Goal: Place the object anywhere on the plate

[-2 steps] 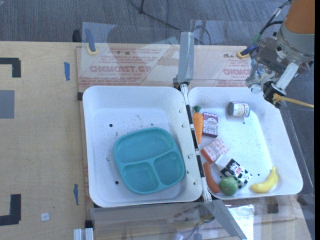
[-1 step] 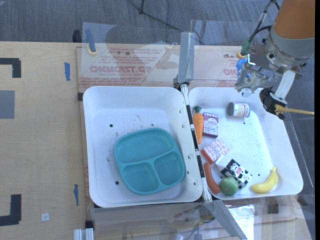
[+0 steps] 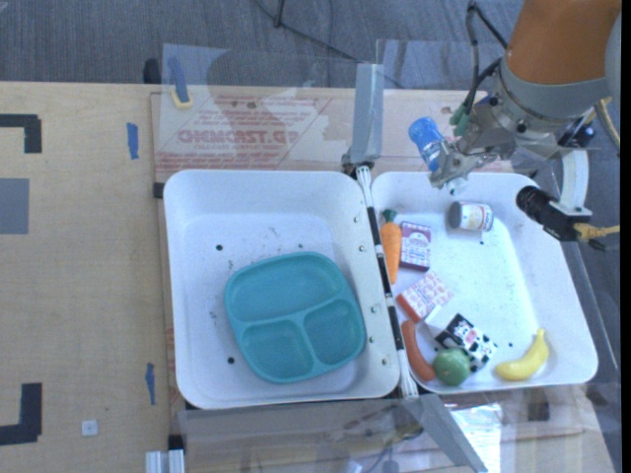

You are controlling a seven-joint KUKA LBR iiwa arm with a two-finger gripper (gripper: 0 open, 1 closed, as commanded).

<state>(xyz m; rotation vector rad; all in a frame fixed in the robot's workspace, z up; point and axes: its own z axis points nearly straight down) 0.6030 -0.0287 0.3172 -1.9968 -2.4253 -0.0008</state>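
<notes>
Nearest me, an apple (image 3: 453,367) and banana (image 3: 523,359) sit along the right bin's (image 3: 567,294) front edge. I see the gripper (image 3: 451,168) over its back edge; finger state I cannot tell. My plate (image 3: 294,315) lies in the left bin (image 3: 197,225)

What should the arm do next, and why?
Probably carry the blue bottle, which seems pinched in the hand, leftward over the teal plate. The hand hangs above the right bin's far edge; the plate lies in the left bin.
</notes>
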